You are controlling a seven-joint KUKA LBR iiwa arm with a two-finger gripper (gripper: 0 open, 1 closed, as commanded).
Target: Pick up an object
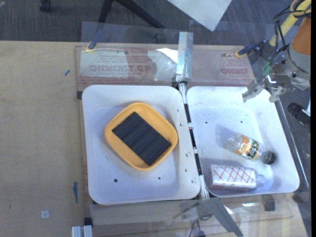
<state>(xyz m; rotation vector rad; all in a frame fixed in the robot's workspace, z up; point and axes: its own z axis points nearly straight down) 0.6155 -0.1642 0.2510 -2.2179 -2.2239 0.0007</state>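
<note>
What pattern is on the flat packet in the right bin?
A red crisscross lattice on white, on the flat rectangular packet, seen in the camera view.

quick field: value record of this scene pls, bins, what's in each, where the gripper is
left bin: yellow tray with a dark ribbed slab on it
right bin: small clear bottle lying on its side; red-and-white patterned tube lying near the front wall
gripper: over the right bin's far right corner, fingers spread, nothing between them
task state: no object picked up yet
</note>
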